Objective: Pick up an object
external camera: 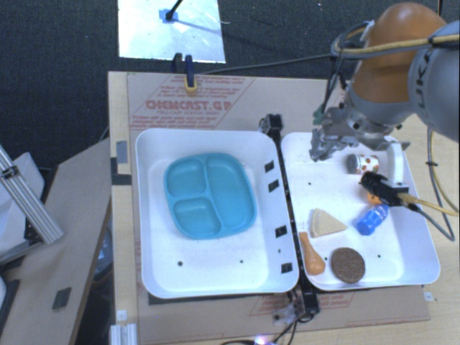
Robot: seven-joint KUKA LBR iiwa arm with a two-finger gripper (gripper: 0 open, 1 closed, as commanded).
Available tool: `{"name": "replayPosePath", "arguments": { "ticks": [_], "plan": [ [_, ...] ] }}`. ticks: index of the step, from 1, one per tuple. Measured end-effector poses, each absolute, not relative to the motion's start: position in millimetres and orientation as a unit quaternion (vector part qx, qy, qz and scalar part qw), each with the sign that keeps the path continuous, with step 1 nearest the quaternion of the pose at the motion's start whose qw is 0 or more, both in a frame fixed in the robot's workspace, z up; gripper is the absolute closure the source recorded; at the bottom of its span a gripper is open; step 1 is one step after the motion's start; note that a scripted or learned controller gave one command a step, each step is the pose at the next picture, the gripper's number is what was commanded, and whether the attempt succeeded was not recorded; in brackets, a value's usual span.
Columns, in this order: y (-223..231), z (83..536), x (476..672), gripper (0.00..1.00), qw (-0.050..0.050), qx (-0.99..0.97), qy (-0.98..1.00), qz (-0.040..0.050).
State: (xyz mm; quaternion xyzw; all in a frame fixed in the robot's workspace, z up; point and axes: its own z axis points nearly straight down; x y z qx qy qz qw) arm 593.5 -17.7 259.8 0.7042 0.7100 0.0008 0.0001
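Gripper [321, 149] over right bin's [424, 264] far edge; grip state: cannot tell; blue toy [370, 220] mid-bin near right wall, likely light, rigid, slippery; grasp across narrow middle.

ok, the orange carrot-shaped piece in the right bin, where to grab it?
Probably across the narrow upper end of the orange piece, from above. It lies flat and elongated beside the bin's left wall, with the brown disc to its right, so close the gripper across its width.
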Motion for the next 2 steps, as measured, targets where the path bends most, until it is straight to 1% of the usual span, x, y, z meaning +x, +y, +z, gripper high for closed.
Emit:
{"name": "replayPosePath", "arguments": {
  "ticks": [1,2],
  "plan": [
    [40,243,588.3,1.00,-0.001,0.704,0.711,0.0008],
    [96,247,580.9,1.00,0.000,0.704,0.711,0.0008]
  ]
}}
